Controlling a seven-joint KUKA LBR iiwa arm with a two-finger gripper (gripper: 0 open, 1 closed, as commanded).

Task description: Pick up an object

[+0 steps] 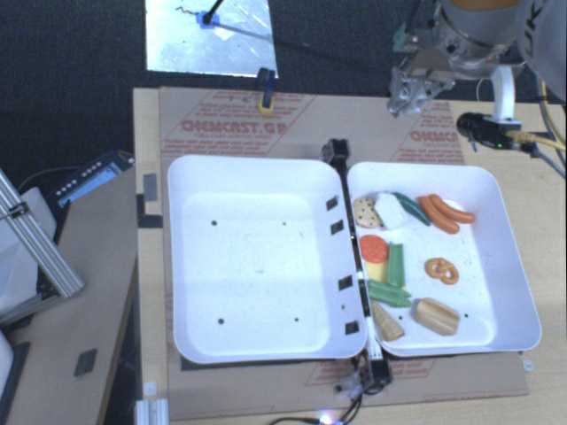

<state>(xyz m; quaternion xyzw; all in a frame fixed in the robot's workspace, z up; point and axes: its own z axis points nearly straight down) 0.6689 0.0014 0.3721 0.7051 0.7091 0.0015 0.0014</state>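
Nothing lifted yet — grey two-finger gripper [409,104] hangs above the bench beyond the shallow white right-hand bin [508,237], grip state unreadable, orange toy sausages [446,213] untouched — the pick itself remains

A shiny silver sheet [211,23] lay at the top, a blue clip [209,19] on it. Just below, a blue-and-yellow clamp [266,90] sat on the brown printed board [232,118]. Off left, a dark keypad device [89,177] rested beside a ribbed metal rail [35,242].
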